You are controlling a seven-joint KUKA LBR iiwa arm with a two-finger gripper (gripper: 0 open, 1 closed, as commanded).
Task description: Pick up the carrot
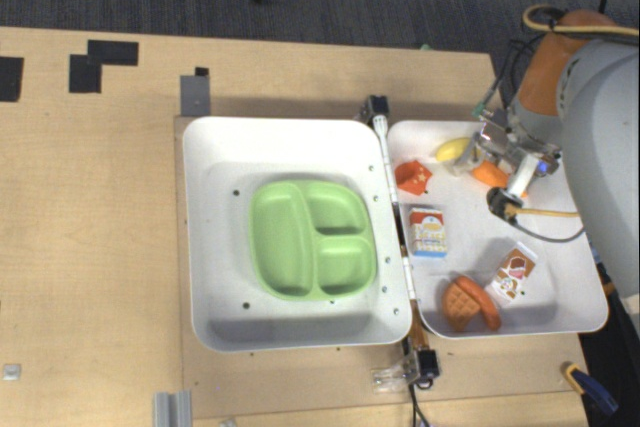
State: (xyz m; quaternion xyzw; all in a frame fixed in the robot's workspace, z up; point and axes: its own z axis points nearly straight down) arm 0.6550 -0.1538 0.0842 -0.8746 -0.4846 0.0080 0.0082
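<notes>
Arm: grey body with an orange band [545, 75], entering from the right edge of the frame and reaching over the upper part of the right bin.
End effector [497, 158]: low over the upper right of the right bin; whether it is open, closed or gripping cannot be told, as the wrist hardware hides it.
Carrot [489, 174]: an orange piece in the upper right of the right bin, directly at the end effector and partly covered by it; contact cannot be judged.
Yellow item [452, 150]: just left of the carrot, near the bin's upper wall.
Red-orange item [413, 177]: upper left of the right bin, close to the divide between the bins.
Small carton [428, 231]: red, white and blue, lying flat at the left middle of the right bin.
White packet [513, 275]: brown print, tilted, lower right of the right bin.
Waffle-like item [468, 303]: orange-brown, round, at the lower middle of the right bin, near the packet.
Right bin [570, 255]: shallow, white, at the right of the frame.
Left bin [215, 215]: shallow, white, centre of the frame, beside the right bin.
Green tray [312, 237]: three compartments, resting in the middle of the left bin.
Tabletop [90, 245]: pale wood, carrying both bins.
</notes>
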